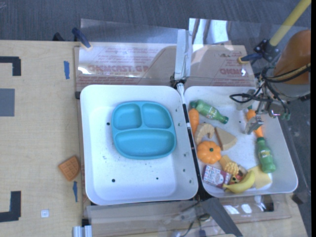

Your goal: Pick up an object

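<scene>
My gripper point(255, 126) hangs low over the right part of the right bin point(289, 174), reaching in from the upper right. A small orange piece point(258, 131) shows right at its tip, with more orange just above point(251, 115); whether it is held is unclear. Just below lies an upright green bottle point(265, 155). Another green bottle point(210, 111) lies at the bin's upper left beside a carrot point(193, 120). In the middle are a tan wedge point(224, 138) and an orange pumpkin point(209, 152). A banana point(245, 181) and a red packet point(213, 175) lie at the front.
The left bin point(98, 172) holds a blue divided plate point(143, 130). A brown waffle-like piece point(69, 167) lies on the bench left of the bins. Cables point(247, 97) trail from the wrist over the right bin's back. Clear plastic sheeting point(128, 48) stands behind both bins.
</scene>
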Robot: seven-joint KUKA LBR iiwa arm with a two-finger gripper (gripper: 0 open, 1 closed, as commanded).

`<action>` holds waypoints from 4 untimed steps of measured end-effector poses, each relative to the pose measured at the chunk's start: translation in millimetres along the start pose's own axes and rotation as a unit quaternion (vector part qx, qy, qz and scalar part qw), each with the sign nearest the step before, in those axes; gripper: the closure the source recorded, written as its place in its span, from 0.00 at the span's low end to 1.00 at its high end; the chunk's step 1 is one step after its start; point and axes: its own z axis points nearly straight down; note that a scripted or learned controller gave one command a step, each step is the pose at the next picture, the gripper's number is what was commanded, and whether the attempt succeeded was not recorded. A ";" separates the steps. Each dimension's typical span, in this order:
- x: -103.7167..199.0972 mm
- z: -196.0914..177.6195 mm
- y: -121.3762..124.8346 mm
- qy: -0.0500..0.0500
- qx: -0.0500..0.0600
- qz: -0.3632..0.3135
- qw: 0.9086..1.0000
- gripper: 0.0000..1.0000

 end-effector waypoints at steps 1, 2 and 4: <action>12.2 -0.5 11.2 0.001 -0.001 0.011 1.000 0.00; 7.7 -16.1 11.2 -0.006 0.001 0.011 1.000 1.00; -2.6 -0.4 1.1 0.000 0.001 0.008 1.000 0.00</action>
